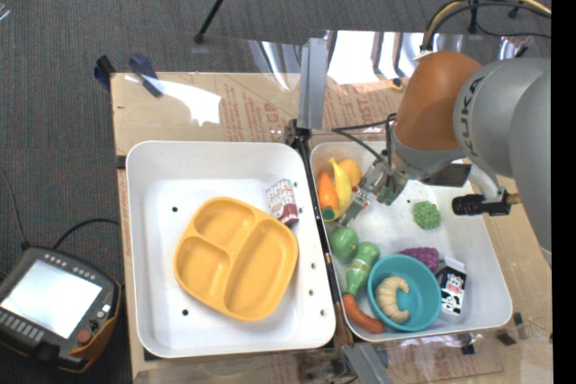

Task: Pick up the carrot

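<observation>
The carrot (327,191) is an orange piece with a green end. It lies along the left wall of the right bin (477,234), next to a yellow banana (342,174). My gripper (356,203) hangs low over the bin just right of the carrot, pointing down and to the left, its tip close to the carrot's green end. I see nothing held in it. The grey arm with its orange band (438,99) reaches in from the right.
The right bin also holds a green pepper (342,241), a green bottle-shaped toy (360,265), a teal bowl (423,312) with a croissant, a red-orange sausage-like piece (362,316), purple grapes (419,258), broccoli (427,215) and a small carton (452,289). The left bin (153,175) holds a yellow divided plate (236,258) and a small can (283,200).
</observation>
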You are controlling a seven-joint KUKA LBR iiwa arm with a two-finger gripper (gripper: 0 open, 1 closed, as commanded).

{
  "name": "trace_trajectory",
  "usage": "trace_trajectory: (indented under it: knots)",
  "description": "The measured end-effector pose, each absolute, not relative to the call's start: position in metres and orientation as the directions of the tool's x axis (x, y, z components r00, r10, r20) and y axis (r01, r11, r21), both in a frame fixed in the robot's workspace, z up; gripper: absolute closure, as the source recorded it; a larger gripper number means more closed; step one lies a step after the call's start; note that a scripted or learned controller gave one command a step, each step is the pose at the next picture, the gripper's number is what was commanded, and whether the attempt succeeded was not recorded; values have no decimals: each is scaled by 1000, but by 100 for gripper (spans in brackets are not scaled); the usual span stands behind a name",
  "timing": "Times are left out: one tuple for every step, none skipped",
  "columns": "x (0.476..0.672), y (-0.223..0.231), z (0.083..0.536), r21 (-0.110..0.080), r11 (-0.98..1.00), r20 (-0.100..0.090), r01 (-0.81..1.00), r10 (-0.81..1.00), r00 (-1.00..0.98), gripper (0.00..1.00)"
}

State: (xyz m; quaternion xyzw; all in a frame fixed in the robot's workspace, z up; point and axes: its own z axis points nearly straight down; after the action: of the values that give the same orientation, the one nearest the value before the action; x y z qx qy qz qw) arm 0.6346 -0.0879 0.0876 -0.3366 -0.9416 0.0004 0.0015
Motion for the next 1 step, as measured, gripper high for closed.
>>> trace_trajectory:
  knots:
    - [635, -84, 88, -1, 705, 0, 710, 710, -705, 0]
